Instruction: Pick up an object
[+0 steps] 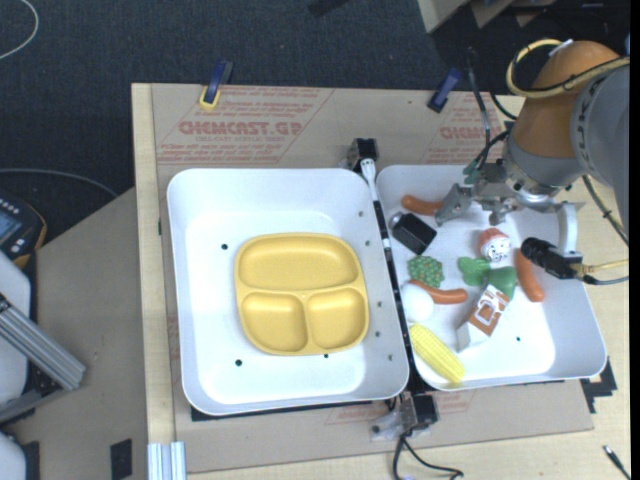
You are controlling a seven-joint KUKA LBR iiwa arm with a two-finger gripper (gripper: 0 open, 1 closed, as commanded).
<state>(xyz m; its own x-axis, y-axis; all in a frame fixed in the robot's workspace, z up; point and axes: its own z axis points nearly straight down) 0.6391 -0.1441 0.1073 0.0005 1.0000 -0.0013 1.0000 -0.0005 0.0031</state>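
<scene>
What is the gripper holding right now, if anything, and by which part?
It cannot be told. The gripper sits low over the back of the right bin, near an orange sausage, but nothing visibly sits between its fingers.

Even, diffuse overhead lighting; both white bins [190, 268] render bright, close to washed out on their floors, with soft highlights along the rims. The yellow tray [300, 293] casts only a faint shadow. The dark floor [100, 28] beyond the bench falls off into dimness. Focus is moderate throughout (fine detail on the small toys [470, 288] is soft and slightly grainy). The orange band [560, 98] carries a mild sheen.
</scene>
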